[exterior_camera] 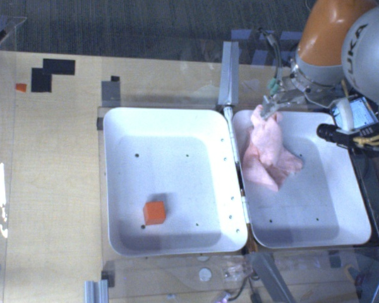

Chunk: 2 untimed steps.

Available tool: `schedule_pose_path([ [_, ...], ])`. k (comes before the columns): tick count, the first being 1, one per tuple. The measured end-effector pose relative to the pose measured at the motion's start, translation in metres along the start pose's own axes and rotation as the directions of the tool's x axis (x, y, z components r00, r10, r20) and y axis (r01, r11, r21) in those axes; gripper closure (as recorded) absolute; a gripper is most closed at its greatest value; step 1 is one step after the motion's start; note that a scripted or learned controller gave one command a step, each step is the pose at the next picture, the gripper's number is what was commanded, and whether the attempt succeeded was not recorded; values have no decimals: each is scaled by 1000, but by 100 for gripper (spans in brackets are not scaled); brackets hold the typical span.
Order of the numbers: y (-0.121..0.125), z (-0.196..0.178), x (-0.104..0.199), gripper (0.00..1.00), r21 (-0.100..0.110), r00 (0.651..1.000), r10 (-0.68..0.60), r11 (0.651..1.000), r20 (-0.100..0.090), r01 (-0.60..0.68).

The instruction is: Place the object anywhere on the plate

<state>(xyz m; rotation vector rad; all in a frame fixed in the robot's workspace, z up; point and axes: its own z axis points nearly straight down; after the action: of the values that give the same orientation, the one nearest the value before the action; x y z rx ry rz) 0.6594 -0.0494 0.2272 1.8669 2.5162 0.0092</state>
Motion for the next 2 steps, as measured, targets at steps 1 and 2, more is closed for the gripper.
schedule_pose_path([
  [1, -9, -5, 49, 100, 0, 919, -394, 919, -1, 394],
  [2, -25, 3, 95, 100, -1, 693, -721, 693, -2, 721],
])
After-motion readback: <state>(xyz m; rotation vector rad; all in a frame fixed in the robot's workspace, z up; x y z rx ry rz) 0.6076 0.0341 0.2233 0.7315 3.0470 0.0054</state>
